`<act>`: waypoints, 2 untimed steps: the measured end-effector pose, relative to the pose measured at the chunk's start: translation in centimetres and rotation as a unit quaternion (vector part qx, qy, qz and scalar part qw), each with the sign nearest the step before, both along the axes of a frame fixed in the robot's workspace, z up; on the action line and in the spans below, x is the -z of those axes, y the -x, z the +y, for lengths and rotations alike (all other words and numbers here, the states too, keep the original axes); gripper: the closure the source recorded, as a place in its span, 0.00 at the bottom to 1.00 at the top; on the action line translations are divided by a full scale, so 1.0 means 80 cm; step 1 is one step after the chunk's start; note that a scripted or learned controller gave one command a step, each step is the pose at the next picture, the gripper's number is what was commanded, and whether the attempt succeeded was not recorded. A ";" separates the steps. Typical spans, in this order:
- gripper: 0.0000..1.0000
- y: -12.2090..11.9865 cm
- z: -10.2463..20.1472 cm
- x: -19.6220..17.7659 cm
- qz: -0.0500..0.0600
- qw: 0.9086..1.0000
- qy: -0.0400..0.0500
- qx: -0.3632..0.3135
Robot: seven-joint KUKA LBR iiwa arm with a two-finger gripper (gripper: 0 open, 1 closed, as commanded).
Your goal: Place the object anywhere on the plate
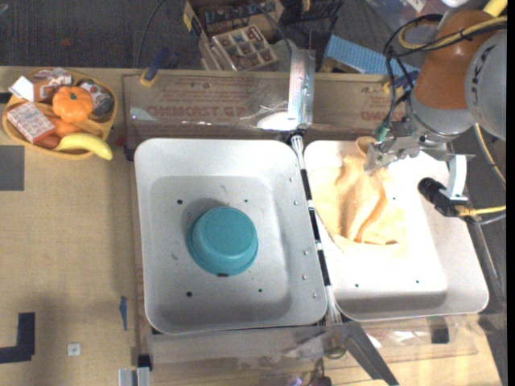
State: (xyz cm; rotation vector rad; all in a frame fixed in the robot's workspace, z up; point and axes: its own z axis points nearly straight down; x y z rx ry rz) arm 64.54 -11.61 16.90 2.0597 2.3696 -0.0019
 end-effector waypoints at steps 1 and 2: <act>1.00 -0.001 0.000 -0.064 -0.001 1.000 0.000 -0.001; 1.00 0.019 0.056 -0.075 0.000 0.980 -0.001 -0.199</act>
